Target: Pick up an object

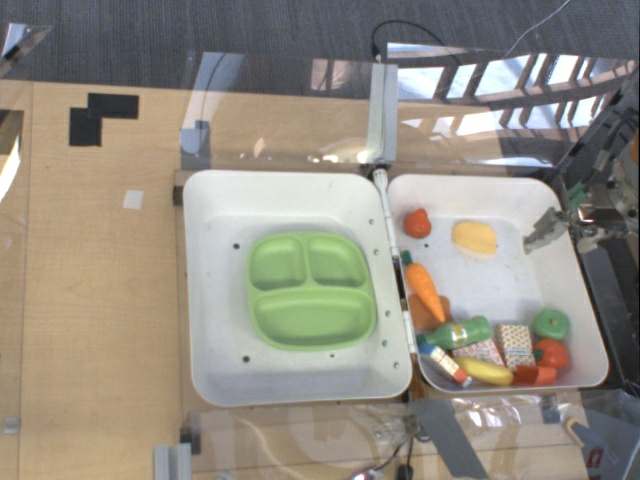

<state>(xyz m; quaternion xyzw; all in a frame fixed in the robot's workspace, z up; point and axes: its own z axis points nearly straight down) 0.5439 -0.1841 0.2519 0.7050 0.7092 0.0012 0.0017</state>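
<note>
1. nearest the camera, along the bottom wall of the right bin (596, 368), toys lie packed close together: a curved yellow banana (484, 371), a small tube-shaped item with a red and blue end (447, 363) and a blocky red piece (535, 374).
2. just behind them a green bottle (462, 332) lies on its side, next to a small printed carton (516, 345) with flat faces and square corners.
3. at the bin's lower right corner sit a round green fruit-like toy (550, 322) and a glossy red tomato shape (553, 354), touching or nearly so.
4. a tapered orange carrot (423, 287) lies slantwise by the divider between the bins, its narrow end pointing toward the upper left.
5. further back, a small rounded red toy (417, 223) and a smooth pale yellow lemon shape (475, 237) rest apart from the pile on bare white plastic.
6. the left bin (205, 268), shallow with rounded corners, holds a matte lime green plate (311, 291) with three moulded compartments, two small above one long.
7. the gripper (548, 230) hangs at the right bin's right rim, to the right of the lemon shape and apart from it; nothing sits between its fingers, and i cannot tell whether they are spread or closed.
8. the worktop (90, 298) is pale wood grain, with black angular markings near its upper left.
</note>
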